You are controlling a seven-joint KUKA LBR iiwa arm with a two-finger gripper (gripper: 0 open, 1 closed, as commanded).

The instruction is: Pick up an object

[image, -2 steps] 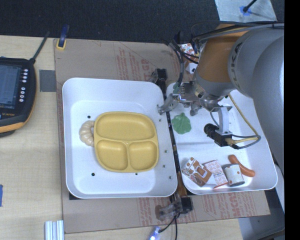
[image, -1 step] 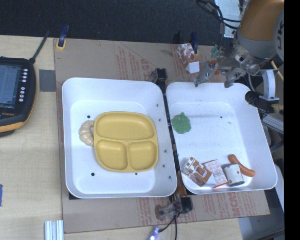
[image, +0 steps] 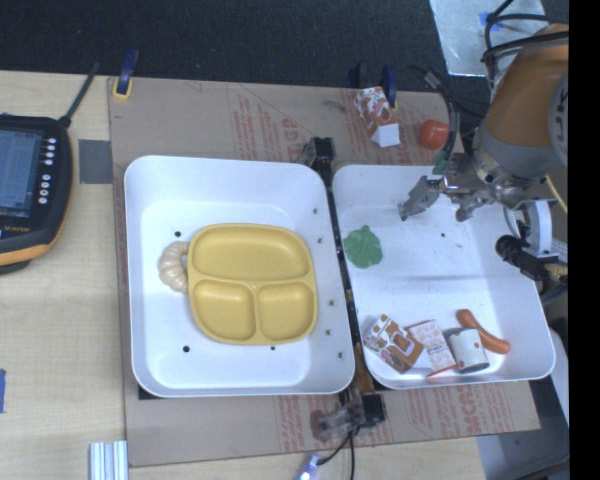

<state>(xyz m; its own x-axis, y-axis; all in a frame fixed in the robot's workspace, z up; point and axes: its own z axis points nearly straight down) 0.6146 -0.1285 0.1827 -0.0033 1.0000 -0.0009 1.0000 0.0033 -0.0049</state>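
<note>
At the bottom of the frame, in the lower right corner of the right bin, several small things lie close together: a brown and white carton, a flat pink packet, a small can and an orange sausage that touches the can from behind. These are crowded, so a grasp there may catch two things or slip.

A little higher, at the left wall of the same bin, a green leafy piece lies alone, with free floor around it on three sides. In my judgement it is the easiest target.

In the left bin, in the middle of the frame, a yellow divided tray fills much of the floor, and a pale round item is pressed against its left edge.

Higher, at the upper right, the gripper hangs above the top part of the right bin, and its two fingers stand spread apart, with nothing between them. No object is under it now.

To do the step well, I think the arm should move toward the left and lower part of the frame until it is above the green piece, descend straight, keep the fingers clear of the bin wall, and close only when they are on both sides of it.

Behind the bins, on the cardboard at the top, stand a small box and a red ball.
</note>
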